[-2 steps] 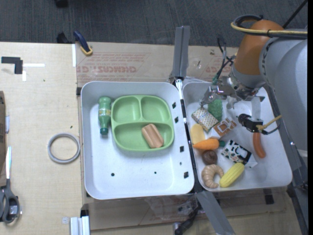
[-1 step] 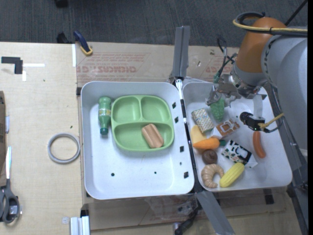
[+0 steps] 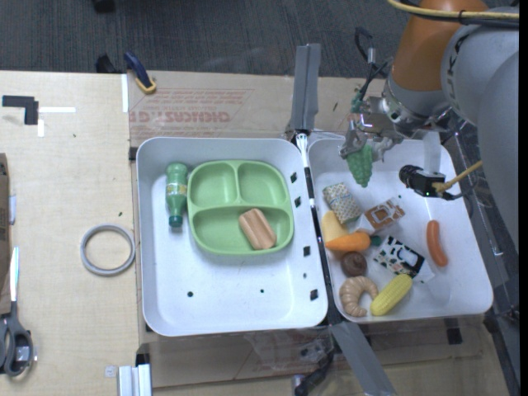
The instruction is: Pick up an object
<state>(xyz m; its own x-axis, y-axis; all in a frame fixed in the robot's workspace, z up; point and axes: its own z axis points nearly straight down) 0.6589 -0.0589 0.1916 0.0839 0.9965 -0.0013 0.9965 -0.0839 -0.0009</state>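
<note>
My gripper [image 3: 361, 145] hangs over the far left part of the right bin [image 3: 474, 299]. It is shut on a small green knobbly bunch, like grapes [image 3: 360, 168], which dangles from its fingers just above the bin floor. Below it in the same bin lie a pale patterned block [image 3: 341, 202], an orange carrot [image 3: 348, 242], a small snack box [image 3: 384, 214], a black-and-white packet [image 3: 399, 257], a red sausage [image 3: 437, 243], a brown round piece [image 3: 354, 263], a croissant [image 3: 356, 295] and a corn cob [image 3: 391, 294].
The left bin [image 3: 239, 304] holds a green divided plate [image 3: 239, 184] with a hot dog [image 3: 257, 228] on it, and a green bottle [image 3: 176, 192] beside the plate. A grey ring [image 3: 107, 249] and scissors [image 3: 15, 341] lie on the bench to the left.
</note>
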